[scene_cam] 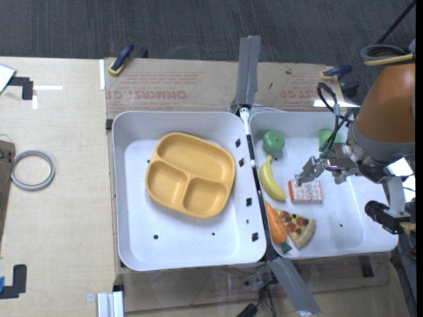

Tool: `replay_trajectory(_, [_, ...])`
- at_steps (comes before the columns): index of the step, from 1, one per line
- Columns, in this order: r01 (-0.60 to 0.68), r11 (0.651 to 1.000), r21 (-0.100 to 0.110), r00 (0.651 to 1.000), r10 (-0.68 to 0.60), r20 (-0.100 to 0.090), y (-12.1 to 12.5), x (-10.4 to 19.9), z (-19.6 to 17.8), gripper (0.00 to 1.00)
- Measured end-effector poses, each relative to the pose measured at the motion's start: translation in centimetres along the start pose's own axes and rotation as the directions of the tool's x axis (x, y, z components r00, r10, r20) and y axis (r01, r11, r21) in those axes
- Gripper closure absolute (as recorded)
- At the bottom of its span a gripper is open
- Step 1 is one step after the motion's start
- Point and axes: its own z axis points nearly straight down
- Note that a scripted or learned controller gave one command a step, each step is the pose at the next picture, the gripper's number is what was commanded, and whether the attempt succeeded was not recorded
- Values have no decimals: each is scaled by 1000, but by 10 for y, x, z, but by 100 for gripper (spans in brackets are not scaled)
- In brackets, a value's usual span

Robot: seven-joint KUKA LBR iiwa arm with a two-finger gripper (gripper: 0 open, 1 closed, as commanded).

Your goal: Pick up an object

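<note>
the fingers (306, 175) hang low in the right bin (344, 240), spread a little apart with nothing between them, tips just above the top left corner of the box (307, 191); whether they touch it cannot be told. the box, red and white, lies flat near the bin's middle. a banana (270, 180) lies just left of it, a green apple (273, 140) above the banana, a pizza slice (298, 228) and carrot (275, 223) below the box, and something green (325, 137) sits partly behind the arm (390, 111). the left bin (132, 243) holds a yellow divided plate (190, 174). a tape roll (31, 170) lies on the bench at far left
</note>
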Motion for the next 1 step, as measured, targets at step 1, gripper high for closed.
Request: replay_trajectory(1, [-89, 996, -17, 996, 89, 0, 32, -4, 100, 0])
